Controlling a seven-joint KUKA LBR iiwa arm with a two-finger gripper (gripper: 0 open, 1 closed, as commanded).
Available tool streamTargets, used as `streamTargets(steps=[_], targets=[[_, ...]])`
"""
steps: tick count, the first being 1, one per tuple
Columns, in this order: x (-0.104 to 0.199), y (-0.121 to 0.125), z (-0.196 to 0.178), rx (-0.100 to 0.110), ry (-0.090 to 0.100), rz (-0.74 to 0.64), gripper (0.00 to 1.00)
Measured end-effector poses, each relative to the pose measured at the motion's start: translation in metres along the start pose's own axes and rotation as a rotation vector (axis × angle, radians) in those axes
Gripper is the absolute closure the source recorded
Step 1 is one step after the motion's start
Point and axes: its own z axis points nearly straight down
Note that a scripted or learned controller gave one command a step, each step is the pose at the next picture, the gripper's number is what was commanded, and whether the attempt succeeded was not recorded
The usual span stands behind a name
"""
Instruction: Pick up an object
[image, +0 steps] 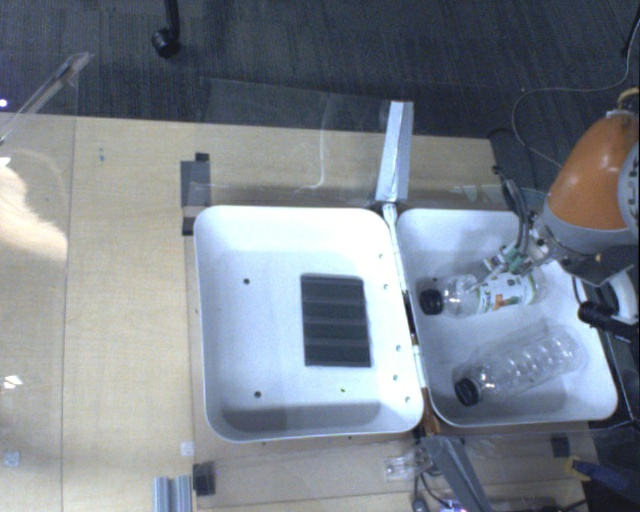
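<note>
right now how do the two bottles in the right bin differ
The upper bottle is smaller and carries a label; the lower bottle is larger, bare and ribbed. The upper bottle lies right by the gripper; the lower bottle lies apart, near the bin's front wall. Both are clear plastic with black caps, on their sides, caps pointing left.

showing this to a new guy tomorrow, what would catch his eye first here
The grey arm with its orange band looms at the right, its tool low over the right bin. Beneath it lie two clear plastic bottles with black caps: a labelled bottle and a larger bottle nearer the front. The left bin has a dark ribbed rectangle at its middle.
</note>
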Motion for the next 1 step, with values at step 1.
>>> streamTargets(steps=[1], targets=[[0.0064, 0.0067, 0.0010, -0.005, 0.000, -0.001, 0.00]])
